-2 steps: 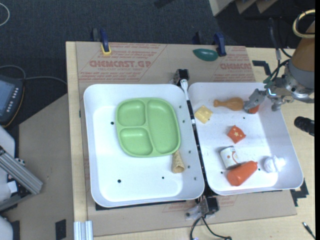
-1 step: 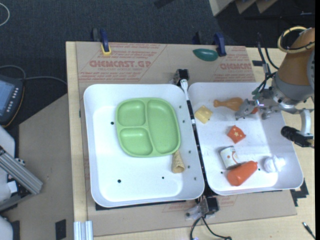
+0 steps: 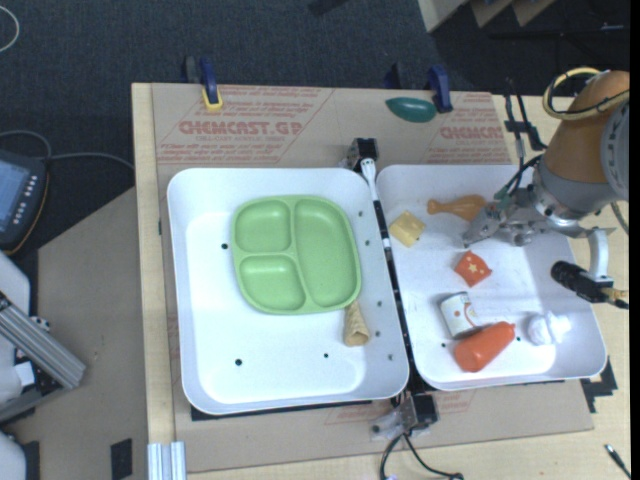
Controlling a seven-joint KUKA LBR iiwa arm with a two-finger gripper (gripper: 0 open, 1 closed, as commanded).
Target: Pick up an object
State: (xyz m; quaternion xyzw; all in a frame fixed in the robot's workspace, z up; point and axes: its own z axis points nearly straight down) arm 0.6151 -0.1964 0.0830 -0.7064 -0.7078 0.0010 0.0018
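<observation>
The arm is reaching in from the right, its gripper hovering low beside the drumstick; its opening cannot be told.

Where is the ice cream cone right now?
The ice cream cone lies in the left bin, just below the green divided plate's lower right corner, close to the wall shared with the right bin.
</observation>
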